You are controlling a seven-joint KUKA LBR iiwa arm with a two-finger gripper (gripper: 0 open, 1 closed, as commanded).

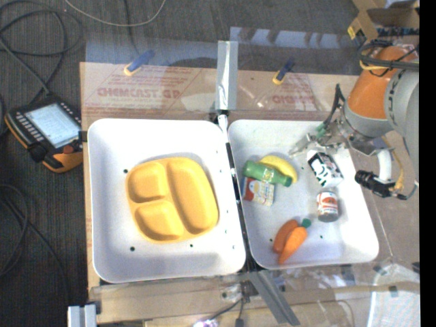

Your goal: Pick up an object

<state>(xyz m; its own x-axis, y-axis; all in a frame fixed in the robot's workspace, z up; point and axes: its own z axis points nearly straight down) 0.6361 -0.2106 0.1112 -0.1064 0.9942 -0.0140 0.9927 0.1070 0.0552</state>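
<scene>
The right bin point(360, 245) holds several objects. A green bottle point(260, 172) lies against a yellow banana point(282, 166), with a small red and white pouch point(259, 192) just below them. A black and white carton point(325, 169) lies near the bin's right side, a small can point(328, 206) below it, and an orange carrot toy point(289, 240) near the front. My gripper point(315, 140) hangs over the bin's back right corner, just above and left of the carton. Nothing shows in its grasp.
The left bin point(109, 240) carries a yellow divided tray point(172, 197). A metal post point(225, 80) rises at the back between the bins. The grey and orange arm point(375, 97) enters from the right. A teach pendant point(46, 131) lies on the floor at the left.
</scene>
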